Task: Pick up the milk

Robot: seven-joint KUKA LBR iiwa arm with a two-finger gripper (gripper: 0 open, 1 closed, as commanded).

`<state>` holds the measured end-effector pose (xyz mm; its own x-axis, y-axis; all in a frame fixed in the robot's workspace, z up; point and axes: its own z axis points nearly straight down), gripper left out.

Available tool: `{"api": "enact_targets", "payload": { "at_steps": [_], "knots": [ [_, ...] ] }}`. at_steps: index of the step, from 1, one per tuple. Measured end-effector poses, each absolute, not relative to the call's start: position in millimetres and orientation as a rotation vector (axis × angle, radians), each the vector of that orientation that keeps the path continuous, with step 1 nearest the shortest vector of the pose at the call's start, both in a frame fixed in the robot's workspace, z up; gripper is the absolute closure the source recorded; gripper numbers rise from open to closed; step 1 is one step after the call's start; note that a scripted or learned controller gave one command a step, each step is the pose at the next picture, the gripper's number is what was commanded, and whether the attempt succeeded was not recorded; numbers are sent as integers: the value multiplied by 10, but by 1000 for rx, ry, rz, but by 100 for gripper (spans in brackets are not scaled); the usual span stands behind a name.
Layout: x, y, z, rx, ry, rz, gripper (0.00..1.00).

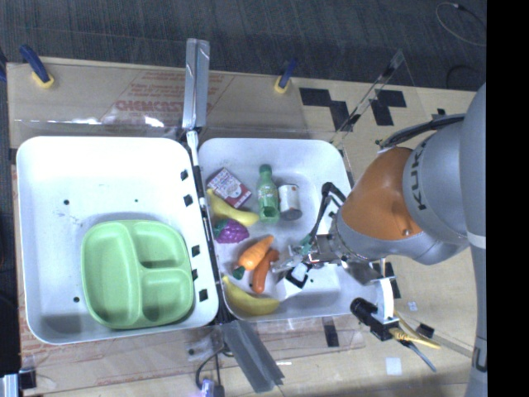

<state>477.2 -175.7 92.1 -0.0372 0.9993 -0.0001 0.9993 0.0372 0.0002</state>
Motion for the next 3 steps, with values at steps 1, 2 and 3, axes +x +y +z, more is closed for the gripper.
{"api": "enact_targets", "payload": {
  "at_steps": [1,2,3],
  "knots": [
    [4791,-1747,1030,2169,2267,3,100],
    [5048,-1605,935,1852,2534,2,100],
    [5022,-2105,945,1626,2680,2,100]
  ]
}}
